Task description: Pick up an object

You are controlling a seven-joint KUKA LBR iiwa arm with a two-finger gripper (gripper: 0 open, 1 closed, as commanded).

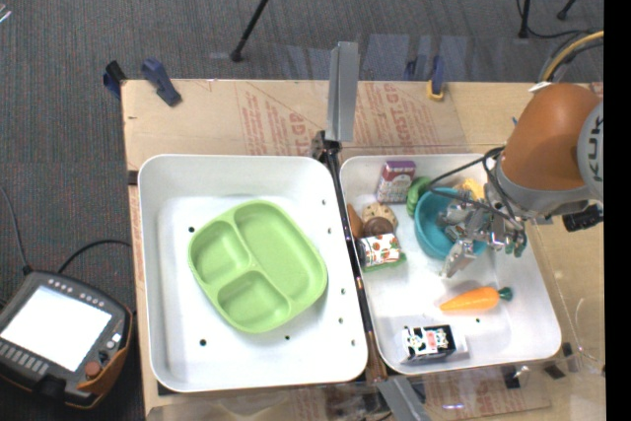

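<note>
Nearest the camera, well in front of the teal bowl (432,224), a cow-patterned carton (429,342) lies flat by the front wall of the right bin (527,320). It looks like a poor target from here, since a grab so close to the wall could jam against it. Between that carton and the bowl lies a carrot (473,299), apart from both. It is round and tapered, so a pinch landing off its middle would probably roll it or squirt it aside.

The gripper (456,259) hangs over the bowl's right side, just behind the carrot. Whether it is spread or pressed together cannot be told, because its metal parts blur into one tangle against the bowl. Nothing can be seen held in it. The objects closest to it are the bowl and the carrot, and which one it is aiming at cannot be told. If it comes down on the bowl's rim, the likely failure is the bowl tipping or skating toward the small things at its left.

Those are a short printed tub (380,251) and a brown round piece (377,220), touching or nearly so, with a purple-topped box (396,180) behind them. The crowding leaves little room for a clean pinch.

Behind the bowl, something green (422,189) and something yellow (472,186) are partly covered by the bowl and the arm, and neither can be identified. The wrist hides the bin's right rear corner.

Left of the bowl, in the other bin (163,212), sits a green divided plate (258,263), well apart.
</note>
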